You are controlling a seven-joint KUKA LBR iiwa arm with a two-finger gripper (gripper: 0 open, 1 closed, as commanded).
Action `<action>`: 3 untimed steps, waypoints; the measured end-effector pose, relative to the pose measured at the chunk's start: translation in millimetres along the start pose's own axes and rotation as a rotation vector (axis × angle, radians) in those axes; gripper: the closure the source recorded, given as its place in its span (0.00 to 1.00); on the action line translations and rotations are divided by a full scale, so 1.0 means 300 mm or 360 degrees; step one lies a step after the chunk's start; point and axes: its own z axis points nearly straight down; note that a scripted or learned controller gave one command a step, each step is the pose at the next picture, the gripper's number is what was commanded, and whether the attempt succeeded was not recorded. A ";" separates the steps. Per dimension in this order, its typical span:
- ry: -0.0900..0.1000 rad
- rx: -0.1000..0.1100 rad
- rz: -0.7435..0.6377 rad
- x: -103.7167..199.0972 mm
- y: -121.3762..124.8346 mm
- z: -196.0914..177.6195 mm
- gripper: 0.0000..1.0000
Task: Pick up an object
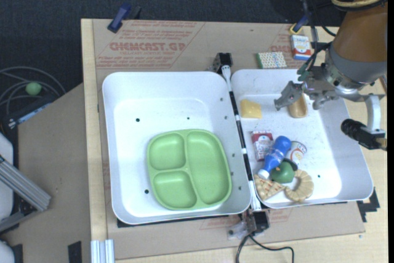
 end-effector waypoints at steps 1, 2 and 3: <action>0.0001 0.0006 0.0001 0.017 -0.072 0.318 0.00; 0.0003 -0.0009 -0.0001 0.022 -0.095 0.460 0.00; -0.0003 -0.0019 0.0002 0.027 -0.213 0.459 0.00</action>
